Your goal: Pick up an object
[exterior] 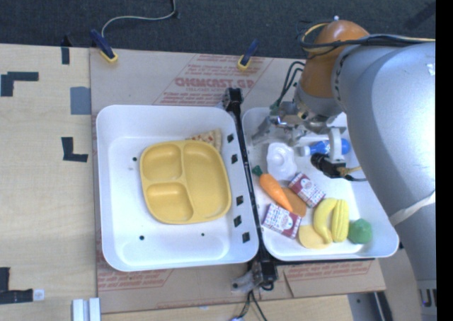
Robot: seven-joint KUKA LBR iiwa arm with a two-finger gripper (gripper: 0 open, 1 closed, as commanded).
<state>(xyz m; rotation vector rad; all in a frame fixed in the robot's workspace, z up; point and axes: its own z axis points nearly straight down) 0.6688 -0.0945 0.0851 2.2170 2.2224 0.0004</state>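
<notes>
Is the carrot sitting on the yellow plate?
No, the carrot lies in the right bin, while the yellow plate is in the left bin.

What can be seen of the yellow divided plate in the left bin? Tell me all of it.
The yellow divided plate looks like matte plastic, with rounded corners and raised ridges splitting it into three compartments: one long on the right, two smaller on the left. It lies flat, right side up and slightly turned, near the middle of the left bin. A tan, patterned item pokes out from behind its far edge. Nothing else touches it.
</notes>
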